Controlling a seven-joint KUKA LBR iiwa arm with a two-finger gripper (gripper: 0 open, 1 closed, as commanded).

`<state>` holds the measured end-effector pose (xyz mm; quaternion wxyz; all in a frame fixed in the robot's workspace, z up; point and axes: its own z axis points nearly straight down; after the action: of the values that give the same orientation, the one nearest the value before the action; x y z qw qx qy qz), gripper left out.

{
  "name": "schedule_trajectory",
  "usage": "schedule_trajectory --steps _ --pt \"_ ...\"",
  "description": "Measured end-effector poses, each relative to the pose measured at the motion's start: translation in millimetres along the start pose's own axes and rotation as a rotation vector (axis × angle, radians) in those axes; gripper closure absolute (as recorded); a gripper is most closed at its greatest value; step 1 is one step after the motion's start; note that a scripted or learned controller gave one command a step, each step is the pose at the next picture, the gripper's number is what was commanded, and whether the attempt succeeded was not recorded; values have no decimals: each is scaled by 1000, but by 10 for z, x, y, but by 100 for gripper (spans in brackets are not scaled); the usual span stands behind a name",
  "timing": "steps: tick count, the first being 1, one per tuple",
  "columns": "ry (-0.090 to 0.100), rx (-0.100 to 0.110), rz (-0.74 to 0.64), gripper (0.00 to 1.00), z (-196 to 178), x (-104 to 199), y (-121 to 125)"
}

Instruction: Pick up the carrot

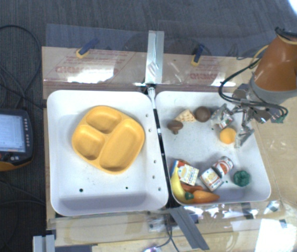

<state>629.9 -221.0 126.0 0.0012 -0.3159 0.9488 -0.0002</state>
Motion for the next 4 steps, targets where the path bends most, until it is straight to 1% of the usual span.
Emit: schedule_trajectory --steps 1,2,3,4 --pt "1 0 -23 0 87 118 84" --pt "-1 0 -121 0 249 -117 40" --pt "-6 5 -269 0 360 -72 -44" --pt "-13 4 -505 0 352 -26 77"
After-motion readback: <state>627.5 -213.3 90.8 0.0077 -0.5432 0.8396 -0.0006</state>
